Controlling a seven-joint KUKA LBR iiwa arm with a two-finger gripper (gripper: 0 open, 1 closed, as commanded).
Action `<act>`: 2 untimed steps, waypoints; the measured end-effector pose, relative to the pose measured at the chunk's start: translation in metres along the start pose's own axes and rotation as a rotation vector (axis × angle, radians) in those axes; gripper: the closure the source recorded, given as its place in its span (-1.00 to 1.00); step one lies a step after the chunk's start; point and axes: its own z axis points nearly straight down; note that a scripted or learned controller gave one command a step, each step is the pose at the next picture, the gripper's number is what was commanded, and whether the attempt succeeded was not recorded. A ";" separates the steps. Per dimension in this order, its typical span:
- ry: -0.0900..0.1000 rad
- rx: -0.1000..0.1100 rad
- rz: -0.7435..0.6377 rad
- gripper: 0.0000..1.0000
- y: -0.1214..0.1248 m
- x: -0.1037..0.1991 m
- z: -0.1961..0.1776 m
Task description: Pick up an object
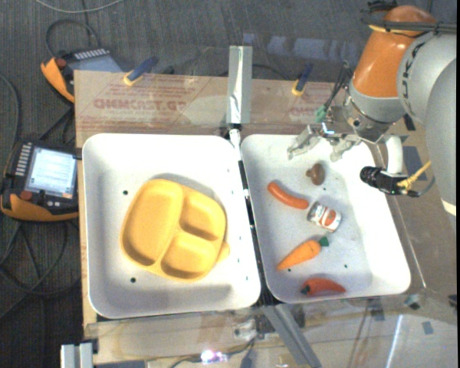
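Observation:
The right bin (383, 240) holds a small brown lump (316, 173), an orange-red sausage (288, 195), a small red-and-white can (323, 216) on its side, a toy carrot (300, 254) and a red pepper (323, 287). My gripper (320, 146) hangs over the bin's far edge, just above and behind the brown lump. Its two fingers are spread apart, with nothing between them.
The left bin (107, 167) carries a yellow sectioned plate (176, 228). A metal post (238, 83) stands behind the divide between the bins. A handheld pendant (42, 179) lies off the bench at the left. The arm's body (422, 67) fills the upper right.

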 end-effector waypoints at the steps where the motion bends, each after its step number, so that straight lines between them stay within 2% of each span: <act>1: -0.002 -0.006 0.027 -1.00 -0.046 -0.044 0.099; 2: -0.006 -0.015 -0.071 -1.00 -0.117 -0.054 0.101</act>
